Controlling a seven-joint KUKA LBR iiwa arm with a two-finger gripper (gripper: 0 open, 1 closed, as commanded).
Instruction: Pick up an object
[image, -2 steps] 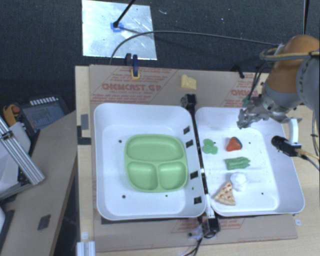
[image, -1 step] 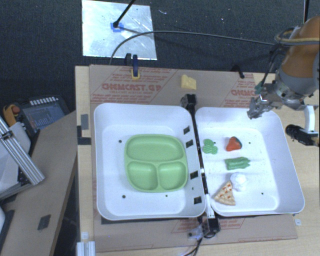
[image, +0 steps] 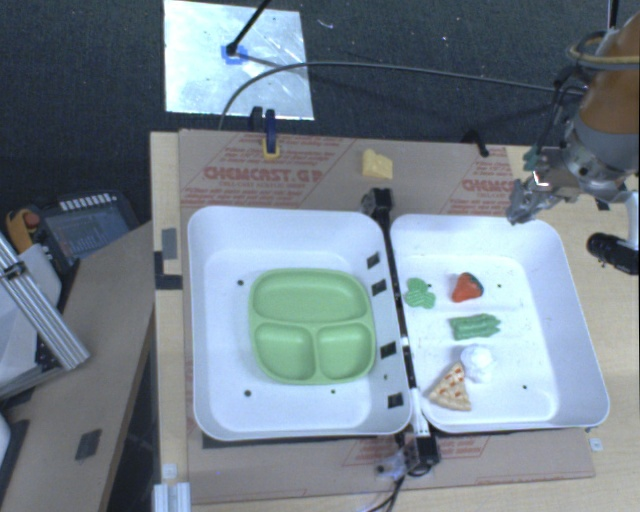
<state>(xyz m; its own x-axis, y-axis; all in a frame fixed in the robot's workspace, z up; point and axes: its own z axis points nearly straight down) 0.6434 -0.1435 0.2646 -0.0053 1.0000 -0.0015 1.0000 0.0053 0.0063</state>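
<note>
Hanging over the far right corner of the right bin (image: 575, 400), the end effector (image: 522, 208) sits well apart from anything it could pick, and from where I stand I cannot tell how it is set, since it is small and dark against the rim. The candidates all lie in that right bin: a green leafy piece (image: 420, 294), a red piece (image: 466, 288), a green pod (image: 474, 325), a white lump (image: 478, 361) and a pizza slice (image: 451, 388) touching or nearly touching the lump. The left bin (image: 215, 300) carries a green tray (image: 308, 325) with three compartments. My worry is the clustering: the pieces are small and low, so a descent slightly off could close on bare floor or nudge a piece aside. Going for the slice or the lump risks catching both or pushing one away. The bin's raised rim sits just under the arm, and a low approach from this corner could clip it.
</note>
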